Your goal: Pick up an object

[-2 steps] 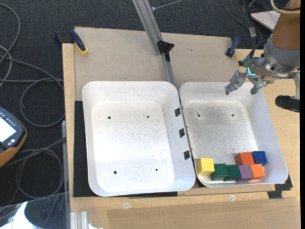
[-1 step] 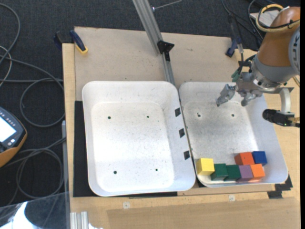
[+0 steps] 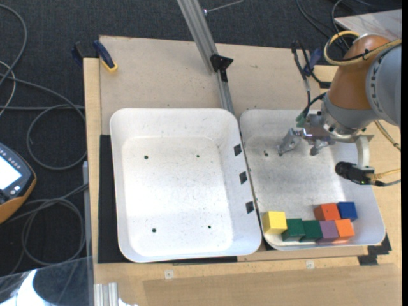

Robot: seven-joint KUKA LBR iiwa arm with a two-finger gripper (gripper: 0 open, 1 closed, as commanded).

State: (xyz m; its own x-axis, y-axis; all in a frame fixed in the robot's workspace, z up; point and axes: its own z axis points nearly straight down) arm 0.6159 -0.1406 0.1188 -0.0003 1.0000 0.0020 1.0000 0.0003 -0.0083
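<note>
seven or so blocks (image 3: 312, 224) in right bin (image 3: 306, 177).

We are seeing even, fairly bright light falling from overhead, casting only soft, short shadows; the left bin (image 3: 172, 183) is glaring nearly pure white, the dark floor (image 3: 44, 43) is losing detail, and fine edges are looking slightly soft throughout

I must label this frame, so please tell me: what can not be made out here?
- Tool, camera view: too small and blurred to tell open or shut.
- Green blocks: touching, the seam between them is unclear.
- Device at left: cut off by the frame edge.
- Arm: its base is cut off at right.
</note>
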